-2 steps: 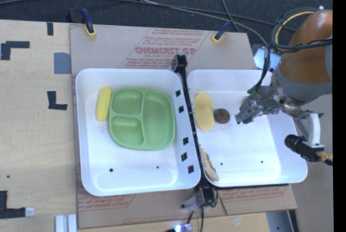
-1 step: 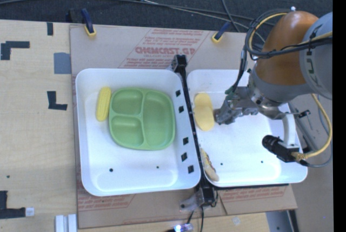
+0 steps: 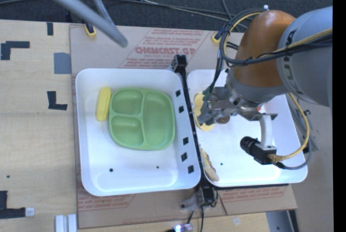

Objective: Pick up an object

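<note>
My gripper (image 3: 210, 113) hangs low over the left side of the right bin (image 3: 243, 171), close to the divider between the bins. A yellow object (image 3: 203, 124) lies right under and beside it, partly hidden by the gripper body; whether the two touch is unclear. A small tan and yellow object (image 3: 209, 169) lies at the front left of the same bin. In the left bin (image 3: 130, 179) a green divided plate (image 3: 142, 118) lies flat, with a yellow corn-like piece (image 3: 102, 103) along its left side.
The grey arm with its orange band (image 3: 265, 50) covers the back of the right bin. A black cable fitting (image 3: 258, 150) hangs over that bin's middle. Black clips (image 3: 184, 112) line the divider. Cables run across the dark floor behind the bench.
</note>
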